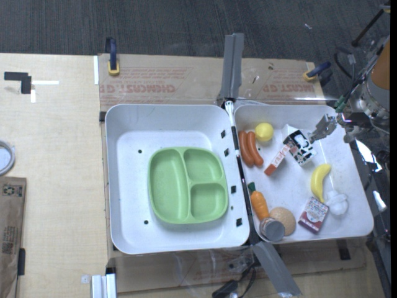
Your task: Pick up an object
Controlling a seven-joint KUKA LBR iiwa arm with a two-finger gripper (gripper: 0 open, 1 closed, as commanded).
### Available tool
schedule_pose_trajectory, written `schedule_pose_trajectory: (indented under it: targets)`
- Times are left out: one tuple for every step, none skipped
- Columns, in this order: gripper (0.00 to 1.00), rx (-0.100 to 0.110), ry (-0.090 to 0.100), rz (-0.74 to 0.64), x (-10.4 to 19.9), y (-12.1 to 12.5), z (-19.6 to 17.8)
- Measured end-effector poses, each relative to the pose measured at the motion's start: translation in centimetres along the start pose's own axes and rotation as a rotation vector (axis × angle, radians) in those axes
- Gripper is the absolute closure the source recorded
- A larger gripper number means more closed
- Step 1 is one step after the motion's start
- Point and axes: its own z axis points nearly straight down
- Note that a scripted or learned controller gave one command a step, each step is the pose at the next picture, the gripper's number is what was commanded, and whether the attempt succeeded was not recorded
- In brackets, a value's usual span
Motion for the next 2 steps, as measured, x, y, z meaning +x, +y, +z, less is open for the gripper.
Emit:
schedule_pose_trajectory:
  targets:
    - [0.0, -0.004, 0.0, -0.008, 1.2, 4.1, 11.9]
    - [0.0, -0.004, 0.001, -0.043, -1.4, 7.4, 14.0]
